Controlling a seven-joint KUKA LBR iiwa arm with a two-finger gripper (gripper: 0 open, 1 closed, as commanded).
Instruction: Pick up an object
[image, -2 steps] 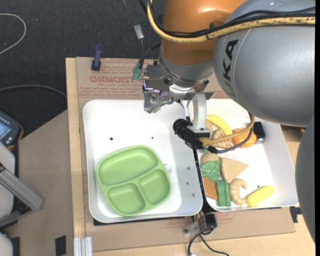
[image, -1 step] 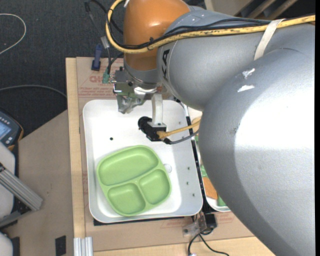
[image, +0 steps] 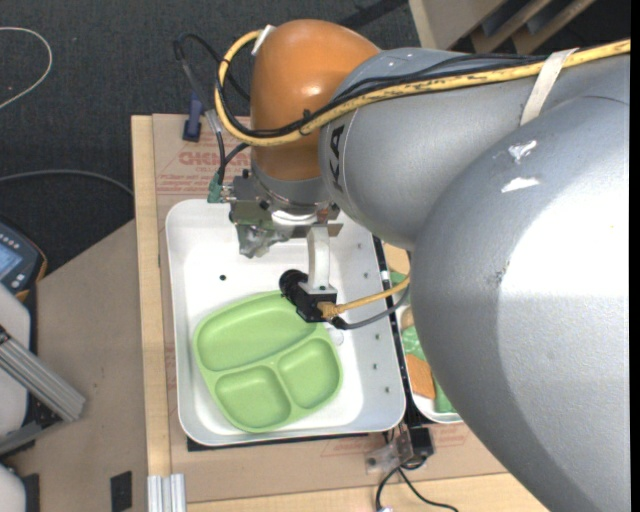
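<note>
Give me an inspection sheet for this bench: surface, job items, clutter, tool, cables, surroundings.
Surface: brown bench board bearing two white bins; left bin in plain view, right bin mostly behind the arm.
Job's things: green divided tray lying flat in the left bin.
Clutter: green and orange pieces in the right bin, kind unclear.
Tool: tool over the left bin's far part, beyond the tray.
Cables: black lead with blue plug at the bench's far edge.
Surroundings: dark floor.
</note>
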